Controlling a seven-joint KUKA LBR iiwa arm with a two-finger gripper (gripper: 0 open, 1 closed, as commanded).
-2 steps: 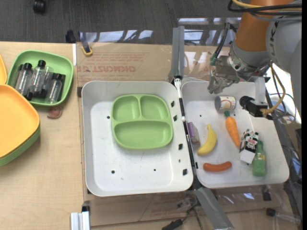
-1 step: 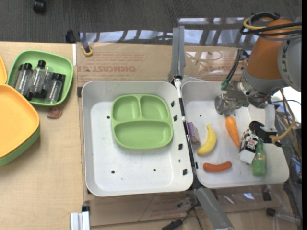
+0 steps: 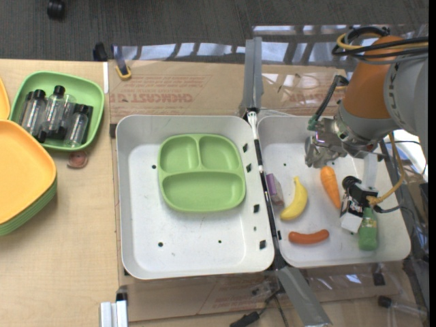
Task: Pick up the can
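Hard to make out: the can (image 3: 274, 189), a small purplish shape partly tucked under the left wall of the right bin (image 3: 338, 259).
Can to gripper: you see it touching the banana (image 3: 294, 199), nearer and left of the gripper (image 3: 319, 152).
Gripper: hangs above the carrot (image 3: 330, 185); you cannot tell its opening.

The gripper (image 3: 317, 154) is a blurred metallic mass, so its fingertips cannot be made out. Left of it and lower, a small purplish object (image 3: 274, 189) lies against the right bin's wall (image 3: 267, 182), perhaps the can, too small to be sure. Far left of the gripper, the orange plates (image 3: 24, 176) are cut off by the frame edge. The arm (image 3: 385, 80) above is cropped at the right.
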